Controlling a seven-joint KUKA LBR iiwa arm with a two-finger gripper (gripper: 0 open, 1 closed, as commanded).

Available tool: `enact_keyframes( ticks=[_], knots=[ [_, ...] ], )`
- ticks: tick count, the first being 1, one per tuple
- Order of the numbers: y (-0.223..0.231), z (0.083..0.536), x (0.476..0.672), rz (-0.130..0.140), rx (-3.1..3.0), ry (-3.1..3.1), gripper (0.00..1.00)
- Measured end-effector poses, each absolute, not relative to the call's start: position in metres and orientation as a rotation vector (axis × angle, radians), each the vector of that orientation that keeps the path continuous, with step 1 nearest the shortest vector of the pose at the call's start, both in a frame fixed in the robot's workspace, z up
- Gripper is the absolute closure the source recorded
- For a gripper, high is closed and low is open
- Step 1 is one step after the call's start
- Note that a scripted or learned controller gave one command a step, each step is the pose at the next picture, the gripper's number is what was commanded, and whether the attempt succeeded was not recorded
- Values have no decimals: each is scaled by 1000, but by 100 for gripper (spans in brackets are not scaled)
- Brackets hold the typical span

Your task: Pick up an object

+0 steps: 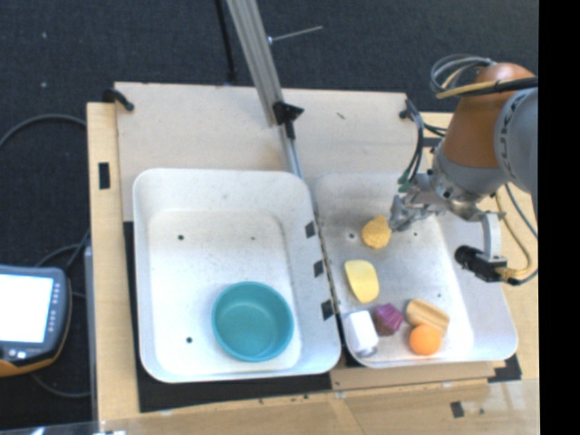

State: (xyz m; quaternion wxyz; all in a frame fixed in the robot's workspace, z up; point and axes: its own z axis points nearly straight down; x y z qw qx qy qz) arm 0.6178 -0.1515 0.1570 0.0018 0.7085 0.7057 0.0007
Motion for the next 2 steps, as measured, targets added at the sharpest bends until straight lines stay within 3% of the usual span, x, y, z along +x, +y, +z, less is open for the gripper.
enact_keyframes(
  ticks=[1,2],
  knots=[
    [-146,209,612,6,2214,2221,100],
    [-147,212,613,2,2217,2224,100]
  ],
)
